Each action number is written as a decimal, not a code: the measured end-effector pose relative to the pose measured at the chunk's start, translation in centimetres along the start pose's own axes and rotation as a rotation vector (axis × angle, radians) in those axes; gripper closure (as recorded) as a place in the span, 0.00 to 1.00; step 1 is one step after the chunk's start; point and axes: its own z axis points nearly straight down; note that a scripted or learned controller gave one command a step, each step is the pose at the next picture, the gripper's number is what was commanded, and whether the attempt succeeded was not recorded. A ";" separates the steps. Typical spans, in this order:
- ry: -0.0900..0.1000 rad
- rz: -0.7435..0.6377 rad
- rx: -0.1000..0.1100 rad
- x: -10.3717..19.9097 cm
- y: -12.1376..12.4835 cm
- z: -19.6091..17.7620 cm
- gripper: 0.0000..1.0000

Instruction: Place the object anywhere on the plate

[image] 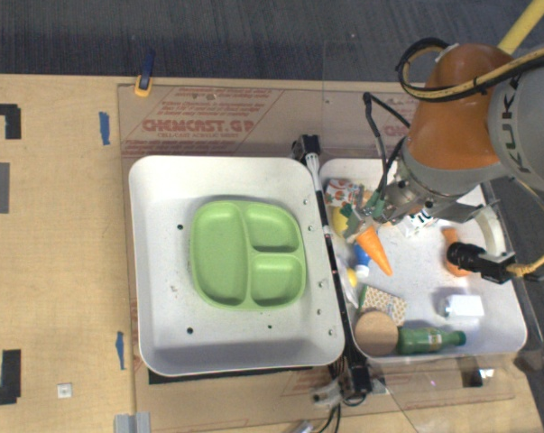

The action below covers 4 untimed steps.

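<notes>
Pincer (377, 207) over toys, "KU" on arm (515, 124)

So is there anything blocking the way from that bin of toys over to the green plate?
Only the bins' raised rims, side by side between the toys and the green plate; the gripper would lift over them. The plate's compartments lie bare.
</notes>
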 end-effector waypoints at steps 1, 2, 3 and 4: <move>-0.002 0.003 0.000 -0.2 -0.1 0.0 0.00; -0.002 -0.083 0.000 1.9 -3.6 1.5 0.00; -0.004 -0.081 -0.006 1.8 -3.4 0.5 1.00; -0.005 0.065 -0.009 7.3 1.3 -1.6 1.00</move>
